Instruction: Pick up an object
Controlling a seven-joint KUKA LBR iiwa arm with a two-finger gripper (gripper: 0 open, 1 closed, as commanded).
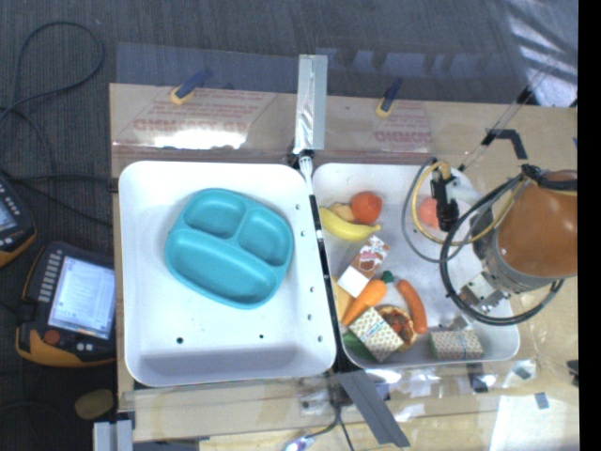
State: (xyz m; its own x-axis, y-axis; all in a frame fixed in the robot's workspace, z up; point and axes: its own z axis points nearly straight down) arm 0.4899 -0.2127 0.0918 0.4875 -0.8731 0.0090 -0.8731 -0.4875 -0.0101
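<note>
Overhead, the camera view takes in two white bins side by side. The left bin (141,346) holds a blue divided plate (230,245), lying a little tilted toward its upper middle. The right bin (502,346) is crowded with toy food: an orange fruit (366,205) near the top, a banana (346,225) just below and touching it, a small white carton (373,252), a white cube (354,281), a carrot (364,300) slanting down to the left, a second carrot (411,304) beside it, a patterned box (376,333) near the bottom edge and a grey speckled block (455,343) to its right. The arm (535,233), with its orange band and looping black cables, hangs over the bin's right side. Whether its tool is released or clenched, I cannot tell, since the wrist hides it.
</note>
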